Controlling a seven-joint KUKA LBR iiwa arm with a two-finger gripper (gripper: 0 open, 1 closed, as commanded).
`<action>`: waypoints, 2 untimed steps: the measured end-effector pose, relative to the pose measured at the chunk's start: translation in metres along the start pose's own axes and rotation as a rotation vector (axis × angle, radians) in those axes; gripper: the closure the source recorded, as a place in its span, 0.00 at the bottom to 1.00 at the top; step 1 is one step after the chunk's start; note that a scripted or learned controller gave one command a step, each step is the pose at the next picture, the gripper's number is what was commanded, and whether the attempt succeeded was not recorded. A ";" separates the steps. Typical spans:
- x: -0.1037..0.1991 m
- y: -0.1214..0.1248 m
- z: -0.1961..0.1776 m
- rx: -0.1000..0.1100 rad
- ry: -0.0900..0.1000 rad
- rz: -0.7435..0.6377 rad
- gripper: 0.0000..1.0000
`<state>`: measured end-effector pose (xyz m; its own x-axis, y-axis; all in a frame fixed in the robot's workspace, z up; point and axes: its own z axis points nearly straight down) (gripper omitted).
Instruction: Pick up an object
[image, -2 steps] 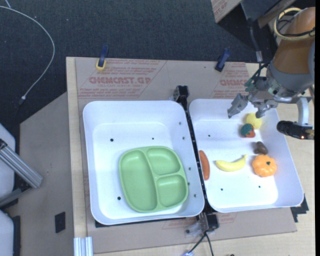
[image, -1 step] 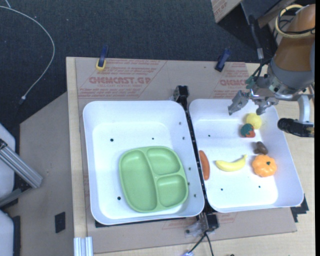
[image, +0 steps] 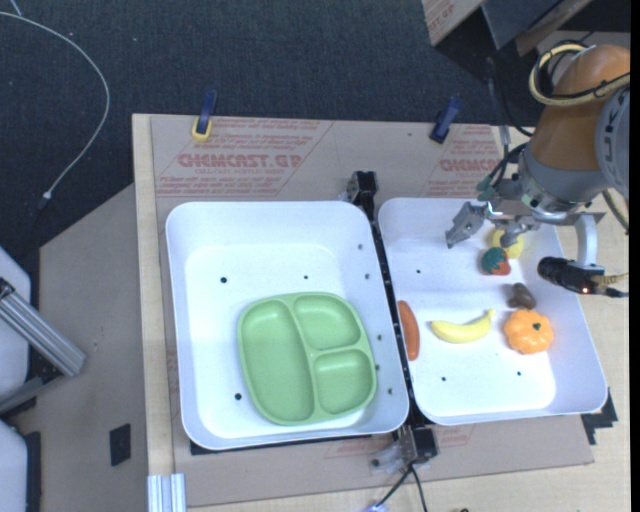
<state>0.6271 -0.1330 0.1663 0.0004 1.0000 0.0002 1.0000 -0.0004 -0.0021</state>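
Note:
The right bin (image: 470, 395) holds several small things: a yellow banana (image: 462, 328), an orange pumpkin (image: 528, 332), a brown lump (image: 520, 295), a teal and red ball (image: 495, 262), a small yellow piece (image: 503, 239) and an orange carrot (image: 409, 330) along the left wall. My gripper (image: 487, 230) hangs over the bin's far part, open, its fingers spread. One grey finger (image: 461, 226) points left over bare bin floor. The other stands by the small yellow piece. Nothing sits between the fingers.
A green three-part plate (image: 305, 355) lies in the left bin (image: 200, 260). A black clamp (image: 362, 186) sits at the bins' far joint. Blue clips (image: 445, 120) hold the cardboard underlay. A black cable end (image: 562, 270) hangs by the arm at the right.

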 end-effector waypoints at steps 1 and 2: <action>0.002 0.009 0.053 0.004 0.001 -0.002 0.00; 0.003 0.009 0.084 0.003 0.000 -0.001 0.00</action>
<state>0.6357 -0.1299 0.0827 -0.0007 1.0000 0.0006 1.0000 0.0007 -0.0049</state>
